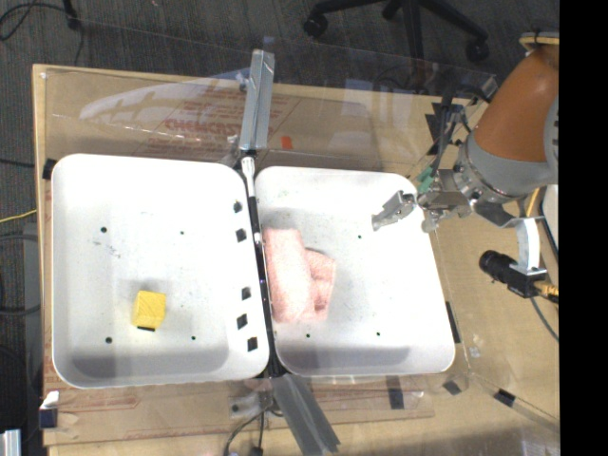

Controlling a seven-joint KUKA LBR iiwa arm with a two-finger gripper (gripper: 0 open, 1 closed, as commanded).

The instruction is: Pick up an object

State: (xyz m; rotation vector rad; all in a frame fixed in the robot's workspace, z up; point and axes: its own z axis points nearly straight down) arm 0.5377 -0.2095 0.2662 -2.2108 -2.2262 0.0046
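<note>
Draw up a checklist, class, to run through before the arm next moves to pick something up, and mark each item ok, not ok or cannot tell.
1. A target lies in a bin: ok, a pink cloth in the right bin, a yellow block in the left bin.
2. Hand above the right bin: ok, near its upper right corner.
3. Hand over the cloth: not ok, it sits off to the cloth's right.
4. Hand free of any object: ok, nothing visible between its fingers.
5. Finger opening wide enough: cannot tell.
</note>
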